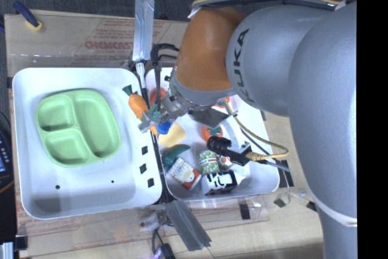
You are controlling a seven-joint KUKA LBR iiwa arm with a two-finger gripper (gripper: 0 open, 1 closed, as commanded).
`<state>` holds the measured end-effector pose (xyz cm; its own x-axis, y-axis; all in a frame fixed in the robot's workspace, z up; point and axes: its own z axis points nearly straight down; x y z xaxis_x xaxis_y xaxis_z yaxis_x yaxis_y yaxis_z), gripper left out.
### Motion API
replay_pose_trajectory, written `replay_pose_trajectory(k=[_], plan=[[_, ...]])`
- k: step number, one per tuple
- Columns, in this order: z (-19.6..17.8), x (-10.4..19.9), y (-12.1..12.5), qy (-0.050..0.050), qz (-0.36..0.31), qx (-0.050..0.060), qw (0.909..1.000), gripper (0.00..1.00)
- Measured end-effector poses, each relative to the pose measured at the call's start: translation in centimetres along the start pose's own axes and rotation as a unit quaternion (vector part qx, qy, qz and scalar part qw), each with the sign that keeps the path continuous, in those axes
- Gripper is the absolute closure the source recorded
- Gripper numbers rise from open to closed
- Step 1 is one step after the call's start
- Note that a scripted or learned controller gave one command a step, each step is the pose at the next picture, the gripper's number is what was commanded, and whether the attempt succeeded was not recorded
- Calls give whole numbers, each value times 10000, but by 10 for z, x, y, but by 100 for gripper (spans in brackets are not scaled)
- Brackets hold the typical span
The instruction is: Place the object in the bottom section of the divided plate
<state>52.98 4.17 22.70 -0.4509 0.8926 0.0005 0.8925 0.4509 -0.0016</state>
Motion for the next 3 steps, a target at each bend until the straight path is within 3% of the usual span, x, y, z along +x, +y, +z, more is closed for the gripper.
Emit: replay_pose_trajectory(k=[1,2,3], plan=[[-5,-20,0,-7,-1087,0,9941,100],[8,61,27,0,1747,1,9846,100],[8,60,27,-1,1753,1,9845,0]])
